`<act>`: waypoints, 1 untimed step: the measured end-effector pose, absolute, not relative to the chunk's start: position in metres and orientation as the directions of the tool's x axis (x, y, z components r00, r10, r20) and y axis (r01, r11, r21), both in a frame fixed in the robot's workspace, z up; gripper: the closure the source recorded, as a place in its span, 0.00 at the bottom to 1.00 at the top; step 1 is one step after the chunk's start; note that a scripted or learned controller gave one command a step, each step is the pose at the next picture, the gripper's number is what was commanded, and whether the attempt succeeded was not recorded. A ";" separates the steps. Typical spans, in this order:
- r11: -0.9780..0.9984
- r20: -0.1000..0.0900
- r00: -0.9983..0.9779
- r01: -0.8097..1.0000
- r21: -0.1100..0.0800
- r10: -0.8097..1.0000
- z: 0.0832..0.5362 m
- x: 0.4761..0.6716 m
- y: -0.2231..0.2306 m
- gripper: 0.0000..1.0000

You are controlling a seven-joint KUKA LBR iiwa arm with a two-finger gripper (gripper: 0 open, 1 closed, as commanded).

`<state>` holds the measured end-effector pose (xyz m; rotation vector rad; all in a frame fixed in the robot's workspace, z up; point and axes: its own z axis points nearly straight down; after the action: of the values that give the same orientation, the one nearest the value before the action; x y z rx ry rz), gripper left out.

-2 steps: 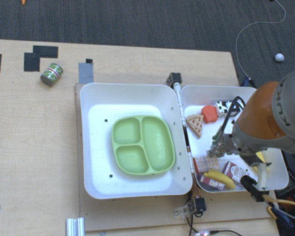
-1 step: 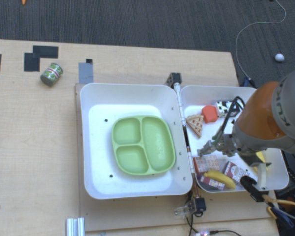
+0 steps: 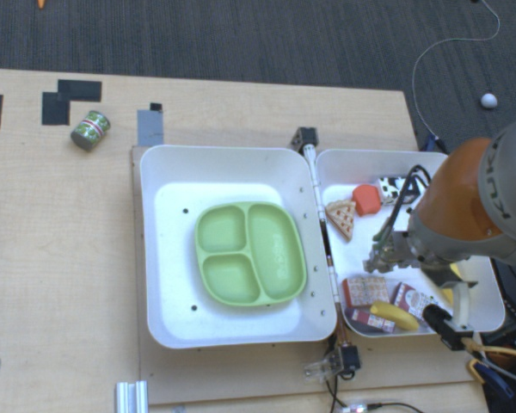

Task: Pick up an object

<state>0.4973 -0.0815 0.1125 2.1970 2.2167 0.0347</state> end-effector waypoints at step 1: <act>0.008 0.001 -0.008 1.000 0.030 1.000 0.112 0.497 -0.081 0.00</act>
<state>0.4972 -0.0815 0.1125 2.1980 2.2160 0.0347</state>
